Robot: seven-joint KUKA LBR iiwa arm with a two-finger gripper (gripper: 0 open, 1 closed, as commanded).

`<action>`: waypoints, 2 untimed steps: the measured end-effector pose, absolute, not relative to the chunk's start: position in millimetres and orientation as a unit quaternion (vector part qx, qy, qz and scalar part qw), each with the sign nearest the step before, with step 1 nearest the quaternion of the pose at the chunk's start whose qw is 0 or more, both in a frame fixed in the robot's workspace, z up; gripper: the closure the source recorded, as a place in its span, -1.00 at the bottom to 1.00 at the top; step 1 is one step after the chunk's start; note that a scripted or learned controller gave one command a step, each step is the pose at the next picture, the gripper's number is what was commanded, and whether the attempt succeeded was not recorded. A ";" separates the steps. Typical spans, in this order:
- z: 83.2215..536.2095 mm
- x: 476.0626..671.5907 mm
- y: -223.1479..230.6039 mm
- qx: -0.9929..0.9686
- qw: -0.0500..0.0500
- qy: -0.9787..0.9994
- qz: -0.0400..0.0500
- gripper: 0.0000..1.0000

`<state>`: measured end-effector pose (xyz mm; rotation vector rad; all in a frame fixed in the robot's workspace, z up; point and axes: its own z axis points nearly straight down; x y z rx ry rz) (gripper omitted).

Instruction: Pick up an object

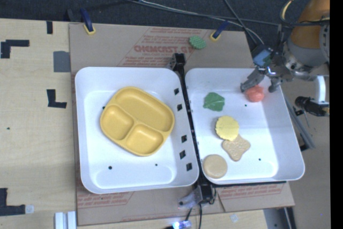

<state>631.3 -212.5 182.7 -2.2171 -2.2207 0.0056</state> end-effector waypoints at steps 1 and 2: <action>118.6 626.1 -213.6 -0.707 0.003 -0.708 0.002 -1.00; 83.5 626.4 -212.9 -0.706 -0.001 -0.708 0.001 -1.00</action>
